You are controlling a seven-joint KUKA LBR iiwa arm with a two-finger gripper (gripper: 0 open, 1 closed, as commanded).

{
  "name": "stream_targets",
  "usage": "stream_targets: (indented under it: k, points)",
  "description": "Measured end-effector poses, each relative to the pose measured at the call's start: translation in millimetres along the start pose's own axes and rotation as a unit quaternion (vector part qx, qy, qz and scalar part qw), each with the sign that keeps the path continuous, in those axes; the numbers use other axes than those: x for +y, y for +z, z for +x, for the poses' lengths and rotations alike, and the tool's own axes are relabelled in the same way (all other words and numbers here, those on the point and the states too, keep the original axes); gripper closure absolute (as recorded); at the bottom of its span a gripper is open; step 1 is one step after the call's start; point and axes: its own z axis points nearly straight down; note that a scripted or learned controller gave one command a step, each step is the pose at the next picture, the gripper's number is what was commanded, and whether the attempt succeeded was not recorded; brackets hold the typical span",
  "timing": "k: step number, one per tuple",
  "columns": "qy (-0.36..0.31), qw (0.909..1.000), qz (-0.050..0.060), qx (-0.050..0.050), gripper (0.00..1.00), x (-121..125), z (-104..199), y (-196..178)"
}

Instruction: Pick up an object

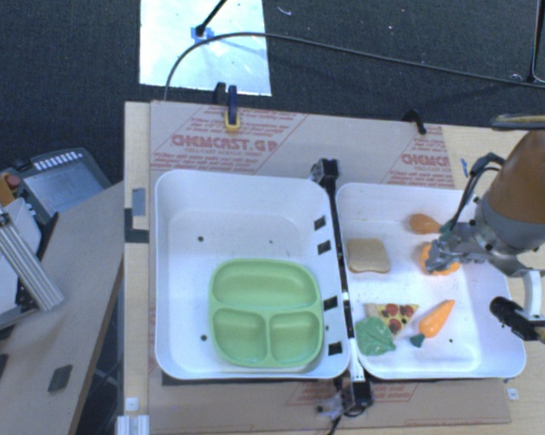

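Note:
In the right bin [482, 358] lie a slice of toast [367, 256], a pizza slice [394, 312], a green lettuce leaf [374, 336], a carrot [435, 318] and an orange oval piece [423, 224]. My gripper [441, 255] is low in this bin, right over a round orange object [447, 266] that it partly hides. The fingers are dark and blurred against that object. The grey arm with its orange band [531, 181] comes in from the right edge.
The left bin [177, 253] holds a green three-compartment plate [266, 313]. A black clip divider [330, 232] runs between the two bins. A dark fitting [517, 319] sticks in at the right bin's right rim. A cable [261, 38] crosses behind the bench.

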Motion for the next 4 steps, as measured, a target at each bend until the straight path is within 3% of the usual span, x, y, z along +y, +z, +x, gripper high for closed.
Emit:
stream_targets:
  k: [1, 2, 4]
  points:
    - [0.000, 1.0000, 0.000, 0.000, 1.00, 2.1, -0.3, -53.8]
    - [-0.002, 1.0000, 0.002, 0.001, 1.00, 8.0, 50.4, -65.8]
    - [-0.002, 1.0000, 0.003, 0.001, 1.00, 19.6, 159.8, -54.4]
